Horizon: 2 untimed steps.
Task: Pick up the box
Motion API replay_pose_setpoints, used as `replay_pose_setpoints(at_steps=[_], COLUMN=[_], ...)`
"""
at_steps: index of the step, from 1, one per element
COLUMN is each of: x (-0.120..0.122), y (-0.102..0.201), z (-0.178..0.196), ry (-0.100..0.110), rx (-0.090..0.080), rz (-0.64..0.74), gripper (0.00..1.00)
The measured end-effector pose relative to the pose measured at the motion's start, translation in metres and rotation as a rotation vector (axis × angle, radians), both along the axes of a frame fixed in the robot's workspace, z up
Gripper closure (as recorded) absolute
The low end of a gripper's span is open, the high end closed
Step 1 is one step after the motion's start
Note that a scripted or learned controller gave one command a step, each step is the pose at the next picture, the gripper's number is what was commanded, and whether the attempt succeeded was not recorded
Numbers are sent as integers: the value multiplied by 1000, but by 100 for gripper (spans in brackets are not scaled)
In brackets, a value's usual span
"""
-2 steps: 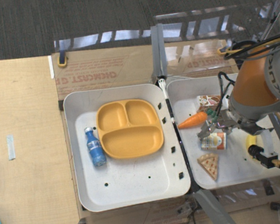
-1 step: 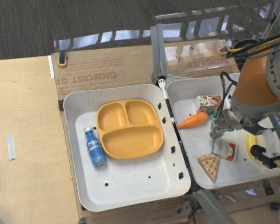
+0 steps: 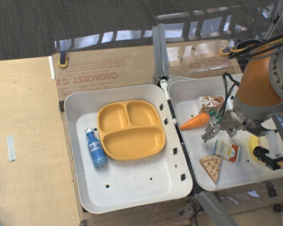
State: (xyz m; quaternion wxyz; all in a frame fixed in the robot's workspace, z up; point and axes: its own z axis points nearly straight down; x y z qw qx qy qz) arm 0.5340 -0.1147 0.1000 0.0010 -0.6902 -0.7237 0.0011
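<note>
Since the box (image 3: 226, 150) lay just on the near side of my gripper (image 3: 216, 128), the move ahead turned on a short drop toward the near edge of the right bin (image 3: 201, 182). My jaws stood apart with nothing between them, one finger reaching out toward the bins' shared wall.

Nearest the front edge lay a pizza slice (image 3: 211, 167), just beside the box on the side toward the left bin. The box itself rested flat on the bin floor, touching none of my fingers; its long axis ran slantwise, from near the bin's middle down toward the near right corner. It looked small and flat, pale with a blue patch and a red end, probably light cardboard that a narrow pinch across the short side would suit.

Beyond my jaws a carrot (image 3: 195, 122) pointed toward the dividing wall, and farther back a second printed packet (image 3: 211, 101) sat near the far edge.
</note>
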Motion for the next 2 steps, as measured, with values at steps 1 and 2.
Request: replay_pose_setpoints(at_steps=[1, 2], x=[-58, -58], y=[-13, -15], z=[-9, -1], ry=[0, 1], rx=[1, 1], rz=[11, 8], gripper=[0, 100])
